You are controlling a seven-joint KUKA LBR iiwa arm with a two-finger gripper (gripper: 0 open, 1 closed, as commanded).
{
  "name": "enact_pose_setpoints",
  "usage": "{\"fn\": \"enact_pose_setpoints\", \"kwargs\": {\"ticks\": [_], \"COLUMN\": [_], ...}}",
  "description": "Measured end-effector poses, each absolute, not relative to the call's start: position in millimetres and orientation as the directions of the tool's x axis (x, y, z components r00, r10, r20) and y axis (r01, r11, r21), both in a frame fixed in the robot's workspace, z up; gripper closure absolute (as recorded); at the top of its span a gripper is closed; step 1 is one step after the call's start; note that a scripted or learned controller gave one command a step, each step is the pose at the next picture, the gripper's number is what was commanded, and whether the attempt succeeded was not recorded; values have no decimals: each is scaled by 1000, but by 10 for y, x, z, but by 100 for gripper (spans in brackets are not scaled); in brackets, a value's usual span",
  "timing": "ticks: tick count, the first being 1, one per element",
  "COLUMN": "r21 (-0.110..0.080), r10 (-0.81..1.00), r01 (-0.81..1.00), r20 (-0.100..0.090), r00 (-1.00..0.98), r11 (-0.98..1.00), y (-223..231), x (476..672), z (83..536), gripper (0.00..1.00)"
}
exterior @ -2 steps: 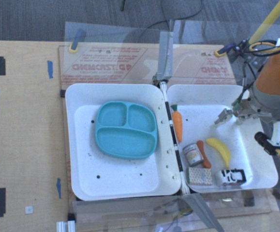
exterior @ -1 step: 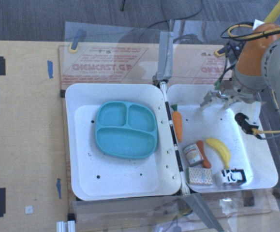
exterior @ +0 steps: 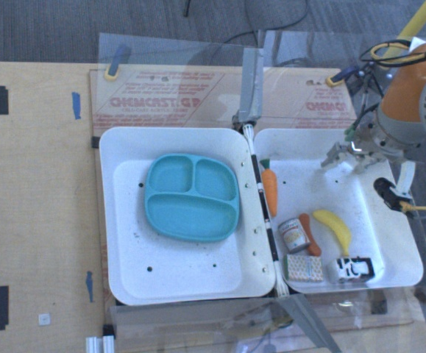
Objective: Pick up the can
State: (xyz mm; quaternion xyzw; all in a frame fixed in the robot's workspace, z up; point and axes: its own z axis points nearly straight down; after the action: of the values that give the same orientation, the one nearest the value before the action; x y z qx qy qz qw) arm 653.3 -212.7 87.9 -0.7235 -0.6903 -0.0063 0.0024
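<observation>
i see the can [exterior: 293,234] lying in the right bin [exterior: 389,271], near its left wall, between the carrot [exterior: 270,190] and the banana [exterior: 333,229]. the tool [exterior: 351,157] hangs over the bin's far right side, well apart from the can, fingers spread and holding nothing.

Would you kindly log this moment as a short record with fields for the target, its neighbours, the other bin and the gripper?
target: can, lying in the right bin, near its left wall
neighbours: carrot behind it, banana to its right, sausage alongside it
left bin: teal divided plate
gripper: over right bin's far side, apart from can, holding nothing
</observation>
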Motion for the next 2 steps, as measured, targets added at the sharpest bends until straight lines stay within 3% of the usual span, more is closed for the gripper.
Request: {"fn": "enact_pose_setpoints", "kwargs": {"ticks": [1, 2], "r21": [6, 1], "r10": [1000, 996], "r01": [1000, 996], "r20": [0, 2], "r00": [8, -89], "r11": [-8, 89], "y": [-1586, -1950], "x": [6265, 6691], "z": [875, 858], "gripper": [0, 0]}}
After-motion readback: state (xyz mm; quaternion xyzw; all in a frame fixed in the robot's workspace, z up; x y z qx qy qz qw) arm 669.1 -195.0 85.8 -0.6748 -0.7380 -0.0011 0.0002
